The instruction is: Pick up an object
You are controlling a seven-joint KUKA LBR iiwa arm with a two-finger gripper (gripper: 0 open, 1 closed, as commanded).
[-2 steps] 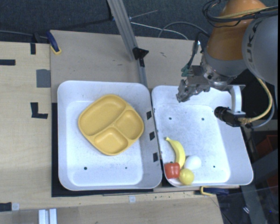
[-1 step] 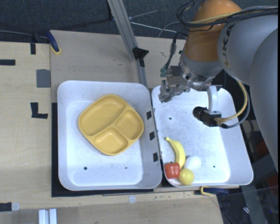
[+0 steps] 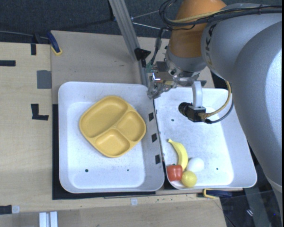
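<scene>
While I watch from the one fixed camera above the bench, I see the grey arm with its orange band [image 3: 197,20] reaching in from the right and hanging over the far end of the right-hand shallow white bin [image 3: 227,171]. Its two-finger gripper [image 3: 154,85] sits close to the divider between the bins, near the far rim — whether it is spread or pressed together I cannot tell from this angle, and I see nothing caught in it. The candidates for picking lie clustered at the near end of that same bin: a yellow plastic banana [image 3: 179,152], a small red block-like toy [image 3: 174,172] touching its lower end, a white ball-shaped object [image 3: 196,164] and a small yellow round fruit [image 3: 189,178] just beside them. A yellow three-compartment plastic plate [image 3: 112,126] rests in the left-hand white bin [image 3: 71,171]. By my judgement nothing is lifted yet — the approach, the grasp and the raise all remain.
</scene>
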